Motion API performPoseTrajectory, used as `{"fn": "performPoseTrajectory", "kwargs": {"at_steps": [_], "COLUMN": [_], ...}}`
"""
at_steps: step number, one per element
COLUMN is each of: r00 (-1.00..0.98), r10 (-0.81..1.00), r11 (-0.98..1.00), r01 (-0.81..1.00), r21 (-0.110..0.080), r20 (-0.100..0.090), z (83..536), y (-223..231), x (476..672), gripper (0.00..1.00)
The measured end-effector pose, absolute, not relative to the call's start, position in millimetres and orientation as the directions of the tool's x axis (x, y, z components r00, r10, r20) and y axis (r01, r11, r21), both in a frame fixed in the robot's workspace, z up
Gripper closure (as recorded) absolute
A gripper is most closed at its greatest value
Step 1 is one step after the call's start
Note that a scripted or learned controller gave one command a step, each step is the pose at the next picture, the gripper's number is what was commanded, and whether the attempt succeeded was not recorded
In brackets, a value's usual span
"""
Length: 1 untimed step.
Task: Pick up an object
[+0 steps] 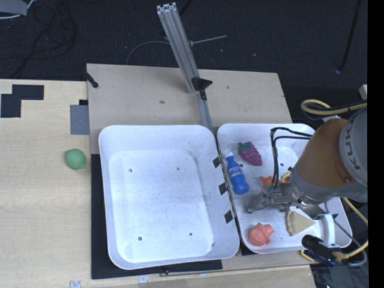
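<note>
We saw a grey arm [360, 155] with a broad orange band [321, 155], black cables [275, 152], and dark metal jaws.

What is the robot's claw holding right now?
It cannot be told. The gripper is low in the right white bin, between the blue plastic bottle and the orange-pink lumpy toy.

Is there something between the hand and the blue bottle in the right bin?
Nothing visible. The hand is low in the right bin, just right of and below the blue bottle, with bare white floor between them. The purple grapes and the orange toy lie aside.
</note>
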<state>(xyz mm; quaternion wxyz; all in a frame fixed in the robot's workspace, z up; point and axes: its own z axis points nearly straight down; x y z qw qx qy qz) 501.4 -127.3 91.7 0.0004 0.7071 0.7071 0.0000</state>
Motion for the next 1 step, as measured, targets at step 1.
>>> {"fn": "performPoseTrajectory", "kwargs": {"at_steps": [1], "r00": [0.002], "r10": [1.0], "r11": [-0.002], "r01": [1.0], "r21": [0.002], "r20": [0.0], "z": [102.5], "y": [-128.1], "x": [501.6], "gripper": [1.0]}}
